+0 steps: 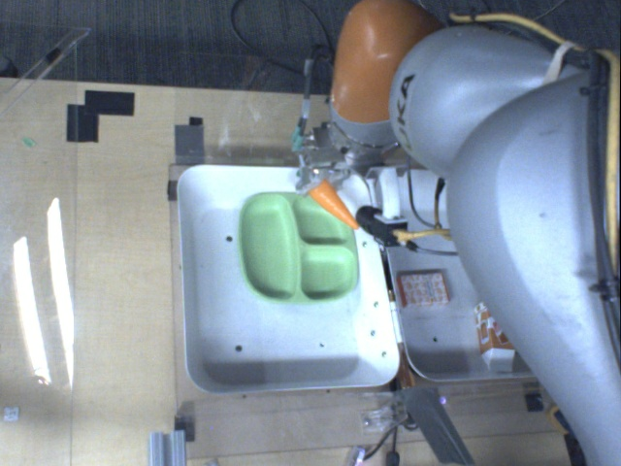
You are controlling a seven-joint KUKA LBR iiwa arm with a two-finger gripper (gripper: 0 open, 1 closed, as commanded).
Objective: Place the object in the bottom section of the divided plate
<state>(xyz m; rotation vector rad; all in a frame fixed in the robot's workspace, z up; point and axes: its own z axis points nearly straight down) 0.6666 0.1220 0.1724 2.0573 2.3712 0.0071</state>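
bins: my left white bin (223, 348) holds the green divided plate (291, 250); the right bin (437, 357) holds small cartons (423, 287). my gripper (315, 168) hangs above the plate's upper right edge, pinching the orange carrot-shaped object (333, 203), whose tip overlaps the plate's rim.

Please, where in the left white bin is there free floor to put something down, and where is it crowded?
In the left white bin, bare floor runs between the green divided plastic plate and the bin's near wall, and in a narrower strip along its left wall. The far right corner is crowded: the gripper and an orange carrot-shaped object hang over the plate's edge.
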